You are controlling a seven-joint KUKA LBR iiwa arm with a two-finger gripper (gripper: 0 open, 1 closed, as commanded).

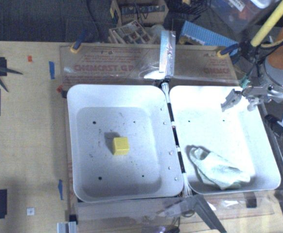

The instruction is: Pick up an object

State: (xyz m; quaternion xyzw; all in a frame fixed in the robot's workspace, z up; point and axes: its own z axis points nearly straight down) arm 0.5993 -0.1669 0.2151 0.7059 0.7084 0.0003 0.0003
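Yellow block [121, 145] lies flat on the floor of the left bin [83, 101], well apart from your jaws [239, 101] and far to their left. You see the jaws spread apart with nothing between them, poised over the upper right corner of the right bin [204, 98]. Below the jaws, near that bin's front wall, a crumpled white cloth [218, 169] rests in a heap. Both bins sit side by side on the tabletop [25, 130], touching along their shared edge.
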